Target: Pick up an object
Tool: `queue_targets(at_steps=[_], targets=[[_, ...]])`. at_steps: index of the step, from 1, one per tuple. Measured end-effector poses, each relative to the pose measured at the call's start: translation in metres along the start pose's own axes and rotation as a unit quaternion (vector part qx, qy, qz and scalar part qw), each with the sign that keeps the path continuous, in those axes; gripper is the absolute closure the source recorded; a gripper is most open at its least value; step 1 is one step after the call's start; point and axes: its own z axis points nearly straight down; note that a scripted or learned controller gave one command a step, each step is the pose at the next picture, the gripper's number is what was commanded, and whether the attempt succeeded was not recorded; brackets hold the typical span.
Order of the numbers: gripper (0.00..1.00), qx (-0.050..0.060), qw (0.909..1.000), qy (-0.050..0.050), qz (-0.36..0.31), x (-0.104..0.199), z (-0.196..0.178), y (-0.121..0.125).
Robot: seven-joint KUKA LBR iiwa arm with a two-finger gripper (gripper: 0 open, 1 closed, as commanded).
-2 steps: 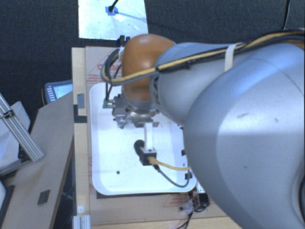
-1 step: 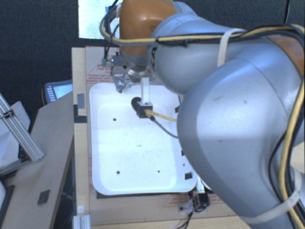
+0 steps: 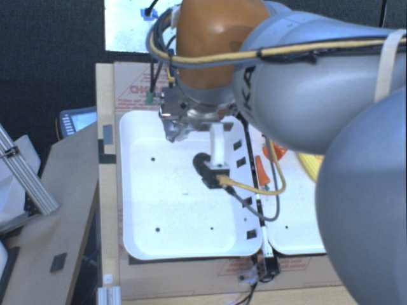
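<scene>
Where the grey arm [image 3: 318, 88] ends below its orange band [image 3: 216, 30], the pincer [image 3: 173, 132] hangs low over the left bin [image 3: 146, 234], close to that bin's far edge and a little toward its right side. It is seen from above and behind, so I cannot tell whether it is open or closed, and nothing can be seen gripped in it. The white floor under it shows a few small dark dots.

The right bin [image 3: 299, 243] sits rim to rim with the left one, and the arm covers most of it. A narrow orange thing [image 3: 261, 170] lies in this bin just beside its left edge, running roughly parallel to that edge. Farther right, still in the far half of the bin, a yellow thing [image 3: 310, 164] shows from under the arm. Its shape is too hidden to make out. Both are well apart from the pincer, across the shared rims.

Both bins rest on a brown cardboard sheet [image 3: 133, 88] with red print. Beyond the sheet's far edge lies a pale panel [image 3: 127, 18]. Off its left edge, a ribbed metal bar [image 3: 25, 170] lies slanted on a side table [image 3: 70, 189].
</scene>
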Motion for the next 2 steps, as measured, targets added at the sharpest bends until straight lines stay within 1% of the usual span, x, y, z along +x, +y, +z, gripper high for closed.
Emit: queue_targets(at_steps=[1, 2], targets=[[1.0, 0.002, 1.0, -0.002, 0.001, -0.001, 0.033, -0.038], [1.0, 0.009, 0.9999, -0.006, 0.007, -0.074, 0.17, -0.082]])
